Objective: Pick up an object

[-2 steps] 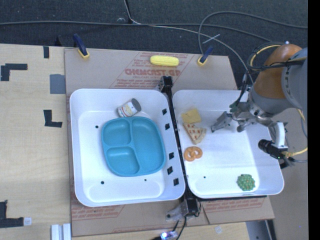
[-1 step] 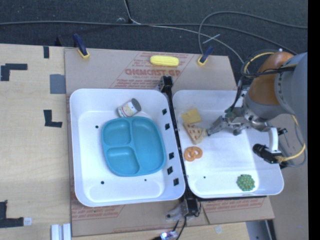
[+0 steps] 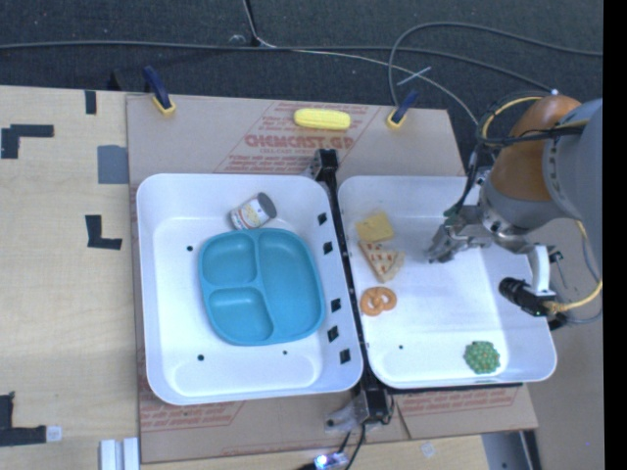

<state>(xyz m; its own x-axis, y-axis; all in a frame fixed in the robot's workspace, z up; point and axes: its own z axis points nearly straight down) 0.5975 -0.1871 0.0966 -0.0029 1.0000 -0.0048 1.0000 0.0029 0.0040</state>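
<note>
Grey and orange, your arm comes in from the right and bends down over the right bin. Its tool hangs low above the bare white floor there. It has nothing in it. You cannot tell how wide it is open, since the tip is small and dark.

You look to be at the reaching step, with no pick made yet. The things to pick lie just to the left of the tool: a yellow cheese piece, a waffle wedge and a pretzel. A green broccoli sits well apart, near the front corner.

Next you need to slide left, line up over one food piece, go down and close on it.
</note>
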